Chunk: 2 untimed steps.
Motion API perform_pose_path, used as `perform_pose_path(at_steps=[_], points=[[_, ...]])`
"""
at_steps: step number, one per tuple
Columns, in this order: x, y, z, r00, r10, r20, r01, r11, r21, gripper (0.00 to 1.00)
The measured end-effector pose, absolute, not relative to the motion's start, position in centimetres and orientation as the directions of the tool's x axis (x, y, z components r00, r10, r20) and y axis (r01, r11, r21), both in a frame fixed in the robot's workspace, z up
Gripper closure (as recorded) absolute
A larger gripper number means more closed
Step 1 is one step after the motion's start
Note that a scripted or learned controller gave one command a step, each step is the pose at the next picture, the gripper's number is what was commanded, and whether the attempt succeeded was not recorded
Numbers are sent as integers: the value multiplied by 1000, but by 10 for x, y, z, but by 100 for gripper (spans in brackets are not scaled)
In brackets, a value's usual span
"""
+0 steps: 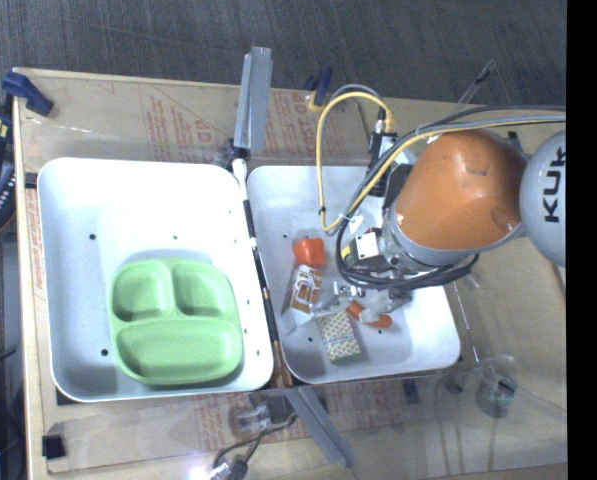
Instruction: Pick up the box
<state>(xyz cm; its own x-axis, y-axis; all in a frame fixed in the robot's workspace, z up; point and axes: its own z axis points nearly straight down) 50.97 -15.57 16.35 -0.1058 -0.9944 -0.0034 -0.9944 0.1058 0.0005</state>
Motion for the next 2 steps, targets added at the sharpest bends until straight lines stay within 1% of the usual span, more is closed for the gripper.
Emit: perform_pose_path(at_steps=[1, 2], points=[[499, -158, 97, -174, -985, 0, -985, 174, -8, 0], [502, -154, 107, -164, -986, -2, -986, 164, -11, 100]])
